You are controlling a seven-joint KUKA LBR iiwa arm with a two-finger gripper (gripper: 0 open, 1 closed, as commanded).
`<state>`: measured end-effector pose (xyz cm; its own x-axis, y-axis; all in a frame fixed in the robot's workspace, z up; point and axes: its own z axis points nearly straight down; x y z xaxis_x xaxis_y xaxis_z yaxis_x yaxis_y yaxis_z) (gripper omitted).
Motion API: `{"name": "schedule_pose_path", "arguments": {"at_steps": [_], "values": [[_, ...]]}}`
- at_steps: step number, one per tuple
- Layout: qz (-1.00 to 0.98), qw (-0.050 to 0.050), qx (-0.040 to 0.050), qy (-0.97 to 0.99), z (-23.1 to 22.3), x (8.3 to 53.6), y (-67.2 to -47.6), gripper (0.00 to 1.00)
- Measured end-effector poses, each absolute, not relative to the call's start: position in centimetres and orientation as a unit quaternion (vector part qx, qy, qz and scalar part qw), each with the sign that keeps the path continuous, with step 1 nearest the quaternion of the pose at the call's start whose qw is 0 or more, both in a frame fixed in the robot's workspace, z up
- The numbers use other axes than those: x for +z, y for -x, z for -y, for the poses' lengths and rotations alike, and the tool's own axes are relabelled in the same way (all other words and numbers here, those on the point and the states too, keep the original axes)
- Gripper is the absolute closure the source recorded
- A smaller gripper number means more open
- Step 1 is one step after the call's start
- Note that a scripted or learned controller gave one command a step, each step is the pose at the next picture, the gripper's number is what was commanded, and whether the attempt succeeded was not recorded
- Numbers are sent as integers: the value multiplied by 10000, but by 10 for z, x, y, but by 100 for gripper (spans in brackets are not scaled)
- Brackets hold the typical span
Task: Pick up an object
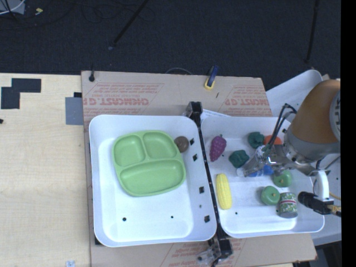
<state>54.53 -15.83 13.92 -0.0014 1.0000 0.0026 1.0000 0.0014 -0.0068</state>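
My gripper (260, 164) is low in the right bin (245, 227), near its middle. Beside its tip lies a small blue thing (253, 172); whether the gripper touches it I cannot tell. A dark green piece (238, 158) lies just to its left and another dark green piece (255, 138) just behind it. Something orange (271, 139) peeks out by the wrist. Two round green pieces (282, 178) (270, 194) lie to the right and front. A purple bunch of grapes (217, 147) and a yellow corn cob (223, 191) lie further left.
A small patterned can (287, 204) stands at the right bin's front right. In the left bin (144, 224) sit a green divided plate (149, 162) and a brown ball (181, 143) by the plate's far right corner. A black divider rail (203, 171) separates the bins.
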Motion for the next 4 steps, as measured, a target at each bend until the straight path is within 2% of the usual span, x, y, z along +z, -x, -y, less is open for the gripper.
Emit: {"name": "schedule_pose_path", "arguments": {"at_steps": [1, 2, 3, 4], "values": [[7075, 27, 12, 7067, 156, 86, -545, 0], [7058, 24, 7, 7085, 157, 98, -545, 100], [7071, -5, -7, 7071, 152, 143, -549, 100], [7072, -8, -7, 7070, 153, 201, -541, 100]]}}
